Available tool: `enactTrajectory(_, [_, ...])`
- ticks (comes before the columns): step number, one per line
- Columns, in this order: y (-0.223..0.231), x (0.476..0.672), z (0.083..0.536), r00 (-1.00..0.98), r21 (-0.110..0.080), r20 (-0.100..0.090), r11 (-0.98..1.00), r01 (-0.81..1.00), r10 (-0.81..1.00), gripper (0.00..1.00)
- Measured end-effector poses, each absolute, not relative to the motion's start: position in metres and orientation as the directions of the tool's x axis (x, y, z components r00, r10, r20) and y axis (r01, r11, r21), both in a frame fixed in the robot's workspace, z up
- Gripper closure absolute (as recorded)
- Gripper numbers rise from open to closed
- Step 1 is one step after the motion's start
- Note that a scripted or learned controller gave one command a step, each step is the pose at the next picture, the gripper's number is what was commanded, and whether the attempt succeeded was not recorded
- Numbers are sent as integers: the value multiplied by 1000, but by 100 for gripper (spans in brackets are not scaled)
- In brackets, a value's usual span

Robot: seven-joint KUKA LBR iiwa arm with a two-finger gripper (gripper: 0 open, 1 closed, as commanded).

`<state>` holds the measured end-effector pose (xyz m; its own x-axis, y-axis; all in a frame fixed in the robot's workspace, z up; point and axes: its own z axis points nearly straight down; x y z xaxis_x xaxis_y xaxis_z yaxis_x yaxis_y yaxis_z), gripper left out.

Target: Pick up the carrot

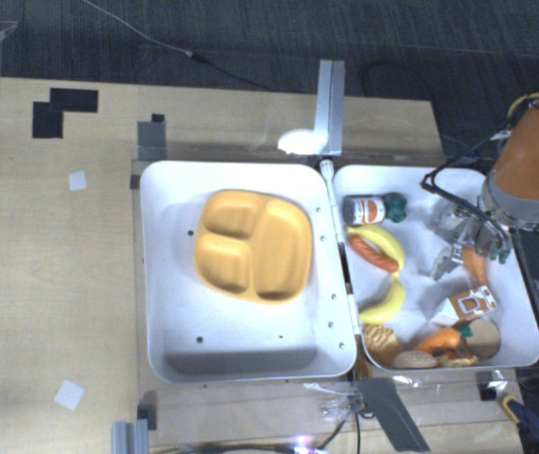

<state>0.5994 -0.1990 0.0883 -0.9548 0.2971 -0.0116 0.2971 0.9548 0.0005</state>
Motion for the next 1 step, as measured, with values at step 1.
enactTrajectory(1, [-148,552,89,-937,4,-11,937,349,349,0])
